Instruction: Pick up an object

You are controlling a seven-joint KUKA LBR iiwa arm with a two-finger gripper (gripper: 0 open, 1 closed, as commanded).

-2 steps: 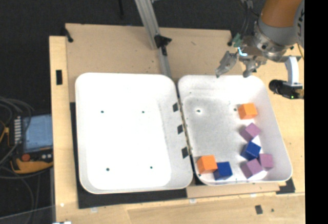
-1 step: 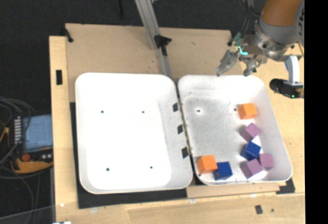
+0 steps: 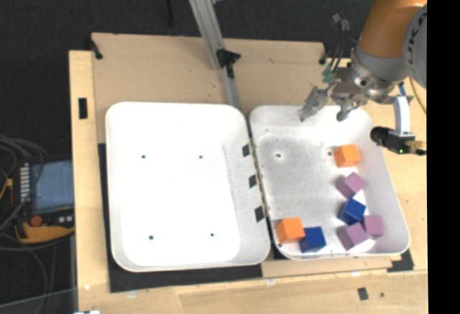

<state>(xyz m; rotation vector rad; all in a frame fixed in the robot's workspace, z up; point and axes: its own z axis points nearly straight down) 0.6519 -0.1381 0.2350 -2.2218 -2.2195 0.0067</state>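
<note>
My gripper (image 3: 327, 108) hangs over the far edge of the right bin (image 3: 302, 162), its two fingers spread open with nothing between them. Small blocks lie in that bin, all nearer the front and right than the gripper. An orange block (image 3: 347, 155) sits closest, below and to the right of the fingers. Further forward are a purple block (image 3: 353, 183), a blue block (image 3: 352, 210), and two purple blocks (image 3: 373, 225) (image 3: 352, 236) side by side. At the front edge an orange block (image 3: 290, 229) touches a blue block (image 3: 313, 239).
The left bin (image 3: 176, 183) lies beside the right one, joined by black clips (image 3: 253, 179). A slanted metal rod (image 3: 205, 14) rises from behind the bins. A black fitting (image 3: 392, 139) juts over the right rim.
</note>
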